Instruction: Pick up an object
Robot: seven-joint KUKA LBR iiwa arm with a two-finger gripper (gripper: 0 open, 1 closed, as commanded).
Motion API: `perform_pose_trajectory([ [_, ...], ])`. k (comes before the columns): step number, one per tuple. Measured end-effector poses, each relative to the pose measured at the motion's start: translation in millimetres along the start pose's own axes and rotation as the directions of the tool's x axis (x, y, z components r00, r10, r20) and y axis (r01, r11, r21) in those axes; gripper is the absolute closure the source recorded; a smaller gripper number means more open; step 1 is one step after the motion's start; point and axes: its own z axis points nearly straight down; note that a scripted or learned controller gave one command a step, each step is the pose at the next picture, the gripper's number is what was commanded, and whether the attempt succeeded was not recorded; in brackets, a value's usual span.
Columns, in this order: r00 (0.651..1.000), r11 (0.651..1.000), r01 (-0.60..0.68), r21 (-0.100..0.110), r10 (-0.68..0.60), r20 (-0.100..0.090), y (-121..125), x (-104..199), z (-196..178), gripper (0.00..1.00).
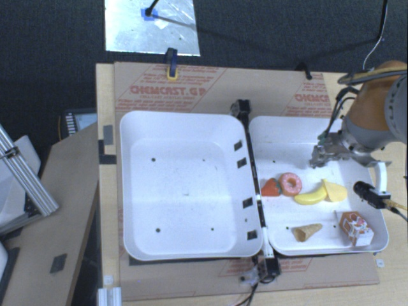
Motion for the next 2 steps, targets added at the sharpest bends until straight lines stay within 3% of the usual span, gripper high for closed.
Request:
perform_pose_trajectory([
  [1,1.0,1.0,0.0,0.001,0.0,0.0,-0.1,0.0,0.4,0.0],
  [2,1.0,1.0,0.001,-0.002,-0.001,0.001,0.9,-0.1,-10.4,1.0],
])
